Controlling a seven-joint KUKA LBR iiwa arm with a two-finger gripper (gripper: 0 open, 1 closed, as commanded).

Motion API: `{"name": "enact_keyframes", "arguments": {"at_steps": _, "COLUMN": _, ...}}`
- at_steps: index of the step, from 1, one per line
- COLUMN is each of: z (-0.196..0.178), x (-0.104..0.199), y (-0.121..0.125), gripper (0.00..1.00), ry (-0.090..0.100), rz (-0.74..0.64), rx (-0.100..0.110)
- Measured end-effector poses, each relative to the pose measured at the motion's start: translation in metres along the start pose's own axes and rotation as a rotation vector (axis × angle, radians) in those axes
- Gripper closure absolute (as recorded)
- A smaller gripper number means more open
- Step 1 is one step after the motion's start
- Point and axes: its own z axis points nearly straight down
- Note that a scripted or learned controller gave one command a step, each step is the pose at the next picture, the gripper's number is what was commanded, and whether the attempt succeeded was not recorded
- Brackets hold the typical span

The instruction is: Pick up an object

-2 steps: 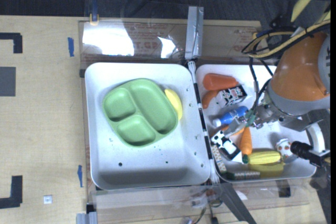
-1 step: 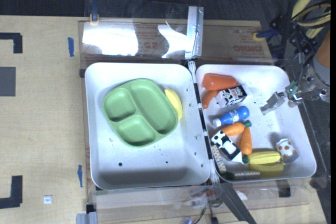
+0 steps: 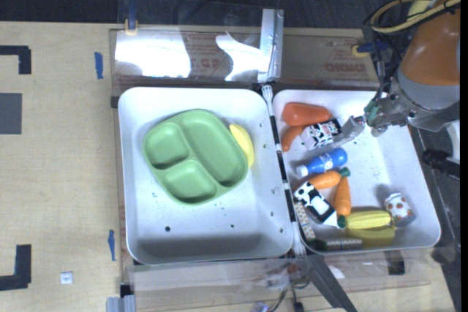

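While the gripper (image 3: 356, 126) hangs at the upper right of the frame, over the right bin (image 3: 423, 179), the step in hand looks like the approach — nothing sits between its tips. Whether it is open or closed cannot be told. Just left of it lie an orange pepper (image 3: 307, 112) and a black-and-white cow toy (image 3: 320, 131). The next move calls for a descent squarely over one of them — likely the cow.

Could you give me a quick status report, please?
Pincer over right white bin, nothing visibly held. Blue plastic bottle nearest. Black-and-white cow toy alongside.
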Motion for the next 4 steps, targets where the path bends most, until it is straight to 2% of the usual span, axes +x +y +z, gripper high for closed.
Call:
{"name": "enact_keyframes", "arguments": {"at_steps": 1, "z": 0.049, "x": 0.032, "y": -0.018, "gripper": 0.00, "ry": 0.003, "rz": 0.026, "rx": 0.004}}
{"name": "enact_keyframes", "arguments": {"at_steps": 2, "z": 0.109, "x": 0.021, "y": -0.095, "gripper": 0.00, "ry": -0.010, "rz": -0.127, "rx": -0.007}}
{"name": "enact_keyframes", "arguments": {"at_steps": 3, "z": 0.090, "x": 0.023, "y": -0.097, "gripper": 0.00, "ry": 0.001, "rz": 0.012, "rx": 0.001}}
{"name": "enact_keyframes", "arguments": {"at_steps": 4, "z": 0.111, "x": 0.018, "y": -0.088, "gripper": 0.00, "ry": 0.001, "rz": 0.339, "rx": -0.001}}
